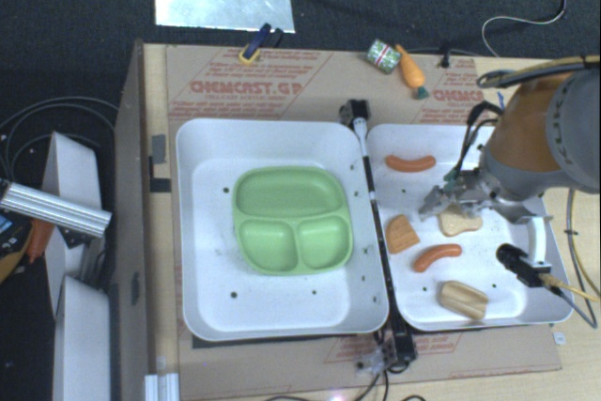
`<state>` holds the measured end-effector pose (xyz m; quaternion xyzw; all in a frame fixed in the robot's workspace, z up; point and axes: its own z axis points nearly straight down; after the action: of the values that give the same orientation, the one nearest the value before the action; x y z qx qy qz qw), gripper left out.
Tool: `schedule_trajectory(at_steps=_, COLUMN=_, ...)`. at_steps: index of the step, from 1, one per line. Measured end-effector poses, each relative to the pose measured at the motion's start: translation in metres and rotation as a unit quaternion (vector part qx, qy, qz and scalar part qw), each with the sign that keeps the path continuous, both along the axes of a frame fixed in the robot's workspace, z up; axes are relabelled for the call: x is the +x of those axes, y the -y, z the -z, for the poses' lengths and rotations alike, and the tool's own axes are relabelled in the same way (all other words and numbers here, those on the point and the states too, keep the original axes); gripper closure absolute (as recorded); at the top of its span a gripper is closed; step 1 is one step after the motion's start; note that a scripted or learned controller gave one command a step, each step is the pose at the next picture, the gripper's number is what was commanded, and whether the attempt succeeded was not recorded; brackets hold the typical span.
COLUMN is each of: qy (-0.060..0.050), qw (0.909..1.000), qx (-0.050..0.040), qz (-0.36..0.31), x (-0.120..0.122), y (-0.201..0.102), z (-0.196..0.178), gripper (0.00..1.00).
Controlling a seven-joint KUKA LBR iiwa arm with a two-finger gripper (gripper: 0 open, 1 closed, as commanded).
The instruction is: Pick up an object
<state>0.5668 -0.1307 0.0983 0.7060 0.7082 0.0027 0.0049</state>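
Observation:
My gripper hangs low over the right bin, at its middle right. Right beneath and touching its tip lies a pale bread slice. Around it lie an orange sausage near the bin's far side, a brown toast wedge to the left, a second sausage in front, and a tan bread roll near the front wall. Nothing shows lifted off the bin floor.
The left bin holds a green divided plate. On the cardboard behind the bins lie a small green can, a toy carrot and a yellow and blue clip. The grey arm covers the right bin's far right corner.

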Motion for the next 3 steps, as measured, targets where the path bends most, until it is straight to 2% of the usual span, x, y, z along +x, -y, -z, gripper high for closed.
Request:
schedule_trajectory(at_steps=1, qy=-0.001, qw=1.0000, qx=-0.0001, qz=0.000, x=-0.004, y=0.037, z=0.010, gripper=0.00)
schedule_trajectory(at_steps=2, qy=0.002, qw=1.0000, qx=-0.0011, qz=0.000, x=-0.002, y=0.038, z=-0.001, gripper=1.00)
schedule_trajectory(at_steps=3, qy=0.003, qw=1.0000, qx=-0.0011, qz=0.000, x=-0.001, y=0.038, z=-0.011, gripper=1.00)
